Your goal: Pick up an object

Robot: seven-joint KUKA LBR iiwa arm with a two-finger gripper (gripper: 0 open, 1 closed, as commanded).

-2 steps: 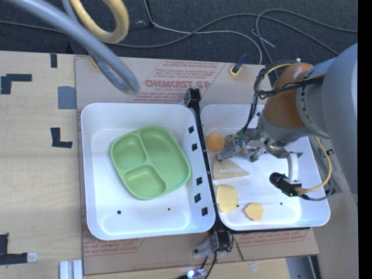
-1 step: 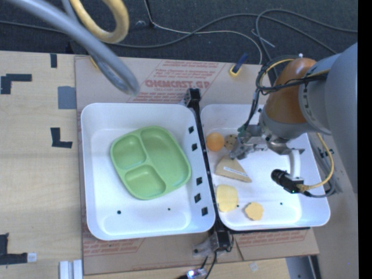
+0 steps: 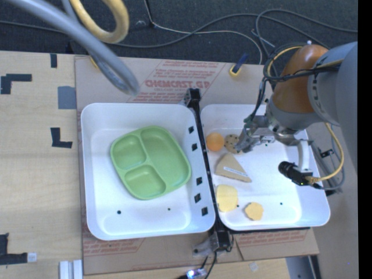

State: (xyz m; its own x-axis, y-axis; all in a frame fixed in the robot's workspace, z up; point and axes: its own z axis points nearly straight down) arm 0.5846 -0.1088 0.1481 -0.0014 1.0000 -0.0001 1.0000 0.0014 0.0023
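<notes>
The right bin (image 3: 290, 214) holds an orange ball (image 3: 214, 142), a small brown cookie-like piece (image 3: 231, 140), a tan wedge (image 3: 232, 169), a pale yellow round piece (image 3: 226, 197) and a small orange-yellow chunk (image 3: 253, 211). My gripper (image 3: 243, 145) hangs low over the bin's upper left part, its tip just right of the brown piece and above the wedge. Nothing is visibly held.
The left bin (image 3: 99, 208) holds a green three-compartment plate (image 3: 151, 161). A black divider with clips (image 3: 200, 161) runs between the bins. Cables and a black connector (image 3: 293, 173) trail by the wrist on the right. A grey and yellow hose (image 3: 99, 34) crosses the top left.
</notes>
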